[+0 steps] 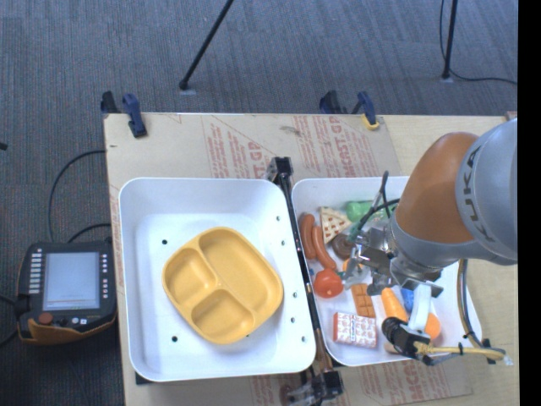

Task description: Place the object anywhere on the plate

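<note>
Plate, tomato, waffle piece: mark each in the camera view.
yellow plate (221, 284): camera view, on the centre ridge between its compartments.
red tomato (328, 284): camera view, on its round top.
waffle piece (333, 224): camera view, on its gridded face.

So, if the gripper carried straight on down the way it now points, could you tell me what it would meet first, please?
Probably the orange toy piece beside the red tomato in the right bin. The gripper hangs over that cluster, though its depth is hard to judge from this slanted view.
</note>
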Robot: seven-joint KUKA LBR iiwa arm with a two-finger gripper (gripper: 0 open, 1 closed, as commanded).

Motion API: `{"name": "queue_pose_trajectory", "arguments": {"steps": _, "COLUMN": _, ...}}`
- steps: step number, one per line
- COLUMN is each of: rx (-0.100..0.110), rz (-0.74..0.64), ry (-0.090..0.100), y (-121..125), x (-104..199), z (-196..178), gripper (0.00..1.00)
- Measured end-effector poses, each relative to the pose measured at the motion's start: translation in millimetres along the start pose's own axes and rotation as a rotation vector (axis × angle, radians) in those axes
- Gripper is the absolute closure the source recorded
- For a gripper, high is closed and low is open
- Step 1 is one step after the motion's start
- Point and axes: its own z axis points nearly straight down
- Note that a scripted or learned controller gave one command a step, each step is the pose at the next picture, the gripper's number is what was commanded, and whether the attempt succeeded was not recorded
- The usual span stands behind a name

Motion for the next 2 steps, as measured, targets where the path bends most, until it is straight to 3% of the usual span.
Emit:
{"name": "queue_pose_trajectory", "arguments": {"steps": 1, "rx": 0.000, "rz": -0.100, "ry": 0.000, "y": 39.5, "x": 85.7, "z": 8.6, "gripper": 1.00}}
{"name": "queue_pose_trajectory", "arguments": {"steps": 2, "rx": 0.000, "rz": -0.101, "ry": -0.001, "y": 39.5, "x": 85.6, "z": 8.6, "gripper": 0.00}}
